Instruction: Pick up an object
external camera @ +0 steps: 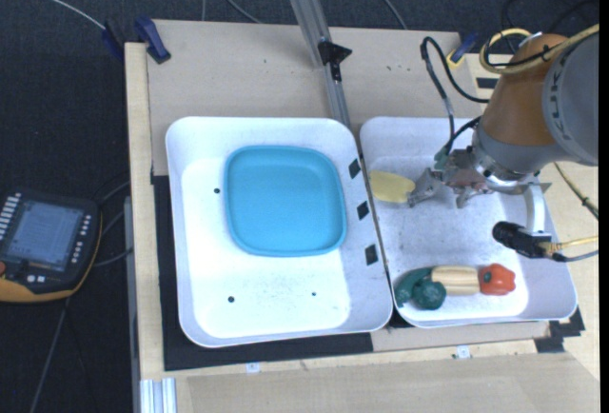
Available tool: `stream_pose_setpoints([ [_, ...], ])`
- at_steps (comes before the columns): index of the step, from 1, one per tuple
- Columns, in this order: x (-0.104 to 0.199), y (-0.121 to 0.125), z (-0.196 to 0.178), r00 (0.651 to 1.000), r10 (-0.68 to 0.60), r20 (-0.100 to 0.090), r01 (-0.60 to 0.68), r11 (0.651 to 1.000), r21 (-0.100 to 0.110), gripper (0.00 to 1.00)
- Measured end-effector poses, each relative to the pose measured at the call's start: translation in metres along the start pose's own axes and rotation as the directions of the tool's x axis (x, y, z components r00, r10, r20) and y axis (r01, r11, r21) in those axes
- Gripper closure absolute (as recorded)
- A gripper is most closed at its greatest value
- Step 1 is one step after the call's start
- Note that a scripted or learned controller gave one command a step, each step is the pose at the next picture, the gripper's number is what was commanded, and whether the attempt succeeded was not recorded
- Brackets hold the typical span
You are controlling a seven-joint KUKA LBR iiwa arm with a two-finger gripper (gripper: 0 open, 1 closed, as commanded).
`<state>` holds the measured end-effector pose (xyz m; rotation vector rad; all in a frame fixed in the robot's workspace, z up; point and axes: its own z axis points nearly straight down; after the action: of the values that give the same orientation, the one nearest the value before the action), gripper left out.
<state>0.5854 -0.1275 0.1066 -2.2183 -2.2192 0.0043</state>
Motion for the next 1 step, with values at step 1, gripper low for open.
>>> stream_pose_setpoints([
  [1, -0.0002, 0.0018, -0.0135, 1.0, 0.0, 0.001, 0.0, 1.0, -0.007, 1.0],
])
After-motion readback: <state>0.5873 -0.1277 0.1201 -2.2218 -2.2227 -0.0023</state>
